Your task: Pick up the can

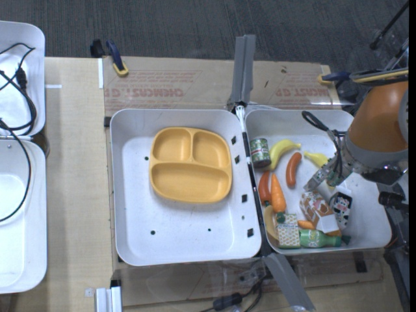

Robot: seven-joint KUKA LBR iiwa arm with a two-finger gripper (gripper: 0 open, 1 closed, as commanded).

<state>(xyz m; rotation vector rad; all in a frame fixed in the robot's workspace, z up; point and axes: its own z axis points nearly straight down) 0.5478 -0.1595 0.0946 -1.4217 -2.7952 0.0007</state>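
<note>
In the camera view, the can [260,153] stands upright in the right bin [374,242], close against its left wall near the far corner, beside a banana [283,152]. The gripper [323,177] hangs over the bin's middle, well apart from the can. Whether it grips anything cannot be told. The arm [380,122] reaches in over the right rim. A yellow divided plate [191,164] lies in the left bin [130,239].

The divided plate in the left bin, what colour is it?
Yellow-orange divided plastic plate, plain in the camera view.
</note>
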